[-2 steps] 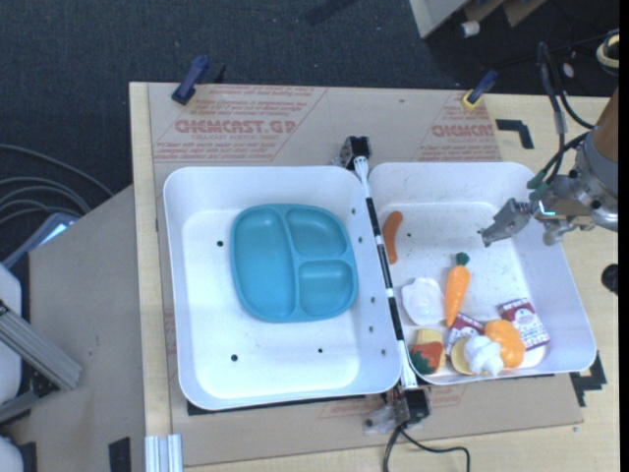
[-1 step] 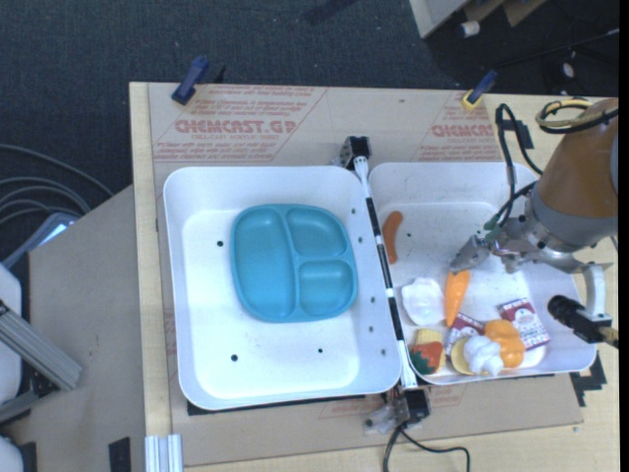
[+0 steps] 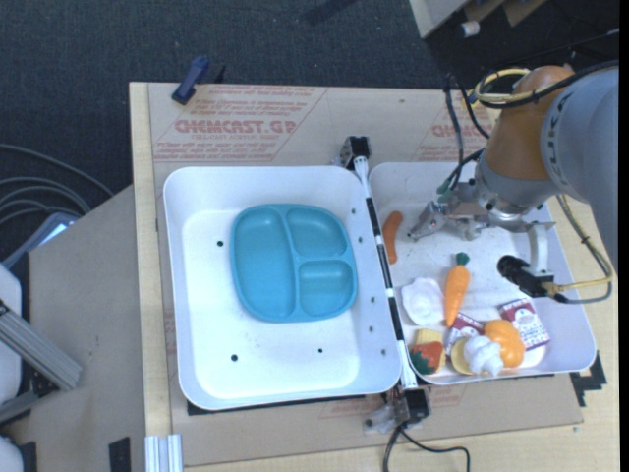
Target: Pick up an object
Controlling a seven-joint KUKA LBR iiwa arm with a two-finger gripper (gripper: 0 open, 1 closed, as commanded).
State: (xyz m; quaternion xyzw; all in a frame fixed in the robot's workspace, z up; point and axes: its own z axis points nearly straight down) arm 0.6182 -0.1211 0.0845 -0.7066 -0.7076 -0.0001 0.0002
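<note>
hand: the hand (image 3: 444, 220) hung low over the far half of the right bin (image 3: 403, 190), arm in from view right
grip: couldn't tell whether it was clenched or released (metalwork too cluttered at this angle); nothing visibly held
nearest target: orange sausage-shaped piece (image 3: 391, 236), just view-left of the hand and apart from it, lying along the bin's left wall
its axis: ran far-to-near in the view, parallel to that wall; my read was that the wall left little room on that side
second target: carrot (image 3: 455, 291), on the near side of the hand, open bin floor between them
its axis: also roughly far-to-near, slightly tilted, green top toward the hand; free space on its right flank
crowding: white lump (image 3: 423, 301) touched or nearly touched the carrot's left side
near corner: small toys (image 3: 491, 347) were packed together, looked hard to isolate
left bin: the left bin (image 3: 197, 224) held a blue divided plate (image 3: 293, 262), well apart from the hand
surface: the surface (image 3: 246, 126) carried both bins
</note>
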